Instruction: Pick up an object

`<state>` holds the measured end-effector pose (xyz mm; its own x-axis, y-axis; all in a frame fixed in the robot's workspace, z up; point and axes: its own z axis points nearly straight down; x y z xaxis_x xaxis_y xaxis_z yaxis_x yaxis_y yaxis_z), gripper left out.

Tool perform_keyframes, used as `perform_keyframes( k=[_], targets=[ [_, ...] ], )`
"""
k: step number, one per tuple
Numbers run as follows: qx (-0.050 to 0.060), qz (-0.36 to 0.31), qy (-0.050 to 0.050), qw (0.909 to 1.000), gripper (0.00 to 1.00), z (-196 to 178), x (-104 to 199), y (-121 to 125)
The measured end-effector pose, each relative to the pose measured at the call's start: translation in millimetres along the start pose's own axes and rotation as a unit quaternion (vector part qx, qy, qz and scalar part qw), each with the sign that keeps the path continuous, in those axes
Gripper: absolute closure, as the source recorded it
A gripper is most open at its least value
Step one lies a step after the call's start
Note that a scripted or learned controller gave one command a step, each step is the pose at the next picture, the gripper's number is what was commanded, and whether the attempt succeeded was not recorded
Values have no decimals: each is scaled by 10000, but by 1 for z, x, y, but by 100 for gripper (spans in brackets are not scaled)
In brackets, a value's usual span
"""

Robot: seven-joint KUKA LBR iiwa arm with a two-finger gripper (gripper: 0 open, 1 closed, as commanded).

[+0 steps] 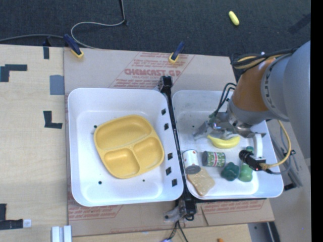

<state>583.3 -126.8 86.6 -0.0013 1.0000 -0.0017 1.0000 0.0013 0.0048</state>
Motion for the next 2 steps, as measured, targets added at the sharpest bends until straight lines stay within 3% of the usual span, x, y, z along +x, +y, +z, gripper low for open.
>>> perform_keyframes(
  k=[1, 2],
  targets=[
    [-11, -1, -4, 10000, 0, 0, -5, -24],
    [-11, 3, -4, 10000, 0, 0, 9, -77]
  ],
)
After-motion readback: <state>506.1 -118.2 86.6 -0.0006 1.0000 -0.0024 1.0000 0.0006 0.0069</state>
